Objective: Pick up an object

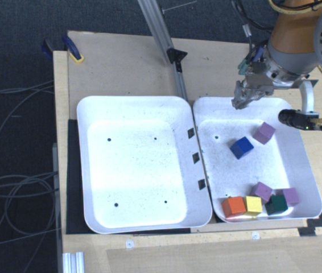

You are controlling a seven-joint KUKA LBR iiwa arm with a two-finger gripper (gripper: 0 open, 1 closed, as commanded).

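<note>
The right bin (303, 152) holds several small blocks. A blue cube (242, 147) lies near its middle and a purple cube (264, 133) sits just up and right of it. Along the near edge stand an orange cube (234, 206), a yellow cube (254, 204), a green cube (276, 205) and two more purple cubes (262, 190) (290, 196). My gripper (242, 101) hangs over the bin's far rim, up and left of the purple cube and apart from every block. Nothing shows between its tips.
The left bin (132, 164) lies beside the right one, with small black clips (195, 157) on the shared wall. A slanted metal pole (161, 33) crosses the bench behind the bins. Cables lie on the floor at left.
</note>
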